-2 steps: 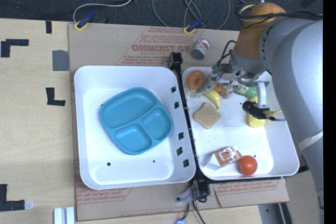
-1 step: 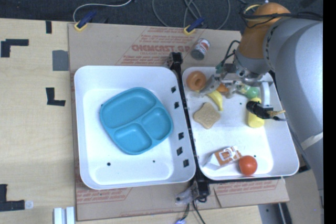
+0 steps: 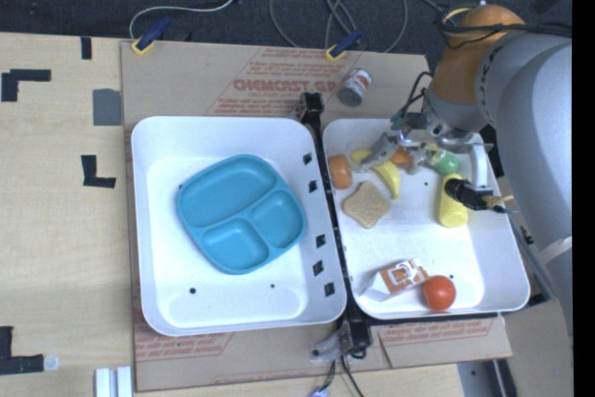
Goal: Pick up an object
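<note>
Gripper [image 3: 402, 147], jaw state indiscernible, lowered over the far end of the right bin [image 3: 497, 242], which gathers pickable items: one toast slice [image 3: 366, 204], one tomato [image 3: 439, 293], one yellow bottle [image 3: 453, 206], one carton [image 3: 400, 278]; the left bin [image 3: 153, 228] holds one blue divided plate [image 3: 242, 212].

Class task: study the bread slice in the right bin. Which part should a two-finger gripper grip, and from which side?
Come from above and pinch the bread slice across its narrower width; it lies flat with bare bin floor around it.
</note>
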